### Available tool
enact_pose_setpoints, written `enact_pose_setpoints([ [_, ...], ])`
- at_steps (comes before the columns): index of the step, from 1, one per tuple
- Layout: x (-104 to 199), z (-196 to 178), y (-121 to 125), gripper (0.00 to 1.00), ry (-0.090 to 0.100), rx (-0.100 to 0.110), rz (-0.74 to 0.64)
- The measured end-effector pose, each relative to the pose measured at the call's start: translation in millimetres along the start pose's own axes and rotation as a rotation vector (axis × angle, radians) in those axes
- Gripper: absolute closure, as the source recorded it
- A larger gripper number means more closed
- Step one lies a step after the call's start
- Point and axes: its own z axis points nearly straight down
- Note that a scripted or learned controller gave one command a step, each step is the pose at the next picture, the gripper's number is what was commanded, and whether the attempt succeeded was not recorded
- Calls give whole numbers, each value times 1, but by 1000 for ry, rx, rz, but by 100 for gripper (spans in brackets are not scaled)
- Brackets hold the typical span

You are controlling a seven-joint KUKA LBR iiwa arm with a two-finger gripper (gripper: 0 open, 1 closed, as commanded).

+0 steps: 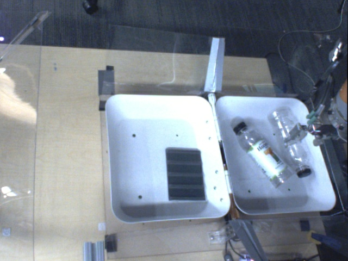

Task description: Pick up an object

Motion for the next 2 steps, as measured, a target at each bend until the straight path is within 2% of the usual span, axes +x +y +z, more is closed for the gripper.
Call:
enact_pose_setpoints([
  [1, 27, 83, 40, 0, -14, -45, -125],
  [2, 35, 106, 32, 0, -3, -7, -185],
])
